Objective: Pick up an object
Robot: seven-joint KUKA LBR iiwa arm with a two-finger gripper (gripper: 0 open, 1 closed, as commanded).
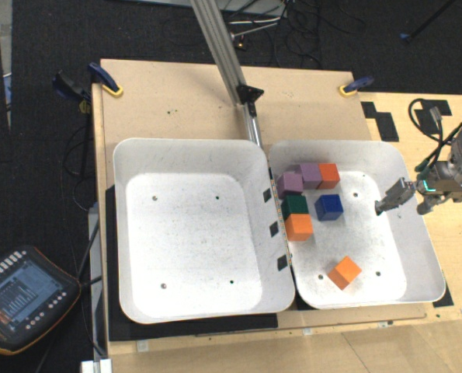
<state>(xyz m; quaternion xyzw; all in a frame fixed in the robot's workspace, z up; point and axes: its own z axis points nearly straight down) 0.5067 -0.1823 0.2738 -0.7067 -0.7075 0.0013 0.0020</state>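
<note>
While the end effector (pixel 391 200) hangs over the right bin's (pixel 417 282) right edge — grip state unclear — blue cube (pixel 329 207) sits near.

Two white bins, finely speckled grey: left bin (pixel 192 231) at nine o'clock, right bin (pixel 370 274) at three. In the right bin, toward its ten o'clock corner: two purple blocks (pixel 292 182) (pixel 310 175), an orange block (pixel 328 175), a dark green block (pixel 295 205), another orange block (pixel 298 227), a blue block (pixel 328 207). At its six o'clock, a lone orange block (pixel 344 273). Beneath, a tan bench (pixel 176 99) with yellow-and-blue clamps (pixel 105 78) at eleven and one o'clock. Grey gripper (pixel 392 199) at three.
</note>
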